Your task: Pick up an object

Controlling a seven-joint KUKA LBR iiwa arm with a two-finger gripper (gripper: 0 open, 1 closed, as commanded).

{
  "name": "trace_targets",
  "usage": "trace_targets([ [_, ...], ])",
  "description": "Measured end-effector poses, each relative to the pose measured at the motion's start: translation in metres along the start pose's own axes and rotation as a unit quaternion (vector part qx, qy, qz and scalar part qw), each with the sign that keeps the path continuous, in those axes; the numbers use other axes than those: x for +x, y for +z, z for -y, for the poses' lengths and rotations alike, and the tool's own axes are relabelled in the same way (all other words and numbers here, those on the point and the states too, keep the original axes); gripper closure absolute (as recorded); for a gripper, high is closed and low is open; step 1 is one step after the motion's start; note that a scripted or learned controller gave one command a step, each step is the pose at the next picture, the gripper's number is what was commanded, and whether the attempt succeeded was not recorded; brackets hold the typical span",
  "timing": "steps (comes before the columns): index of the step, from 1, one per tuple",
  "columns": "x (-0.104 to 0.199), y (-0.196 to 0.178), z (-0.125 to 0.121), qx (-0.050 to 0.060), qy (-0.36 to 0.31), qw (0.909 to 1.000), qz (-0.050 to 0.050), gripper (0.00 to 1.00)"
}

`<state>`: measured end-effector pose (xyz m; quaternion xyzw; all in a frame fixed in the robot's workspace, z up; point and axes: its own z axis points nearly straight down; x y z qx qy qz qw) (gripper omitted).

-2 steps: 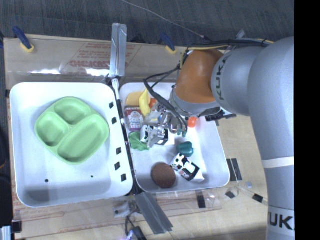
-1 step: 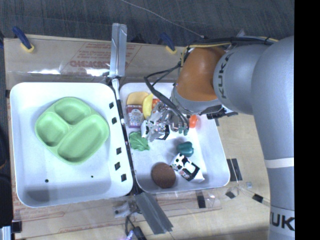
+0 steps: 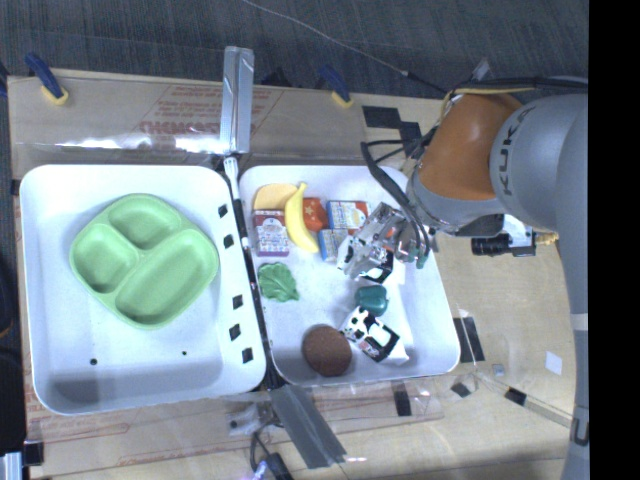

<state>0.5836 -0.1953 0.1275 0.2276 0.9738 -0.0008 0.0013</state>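
**Two bins, arm low over the right one**

Two white bins sit side by side. The left bin [image 3: 45, 268] carries a green divided plate [image 3: 145, 258]. The right bin [image 3: 440, 308] holds all the small objects, so I use it as the landmark.

Relative to the right bin:
- Arm [image 3: 520, 158] comes in over its right wall, orange band above the wrist.
- Gripper [image 3: 372, 253] is down inside it, right of centre, slightly toward the far side. Fingers point down-left into the clutter. Cannot tell their opening: metal parts and objects blur together there. Nothing visibly between them.
- Teal object [image 3: 372, 296] lies just on the near side of the gripper tip, close or touching, can't resolve which.
- Black-and-white object [image 3: 372, 335] sits near the front wall, just beyond the teal one and right of centre.
- Brown round object [image 3: 327, 350] is at the front wall, beside the black-and-white one on its left.
- Green leaf-shaped object [image 3: 278, 282] is by the left wall, mid-depth.
- Banana [image 3: 298, 218] is in the far-left part, curved, beside a small red-and-white box [image 3: 271, 234] at the left wall.
- Red object [image 3: 314, 213] and a small printed carton [image 3: 346, 215] lie along the far side, right of the banana, with the carton just beside the gripper body.

Nothing is lifted; all objects rest on the bin floor.
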Motion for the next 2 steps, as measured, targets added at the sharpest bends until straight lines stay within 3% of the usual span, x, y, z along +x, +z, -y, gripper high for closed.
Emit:
trace_targets([
  [1,-0.002,0.026,-0.095,-0.001,0.061,0.9981,0.002,1.00],
  [2,0.016,-0.068,-0.143,-0.002,0.164,0.9865,0.001,1.00],
])
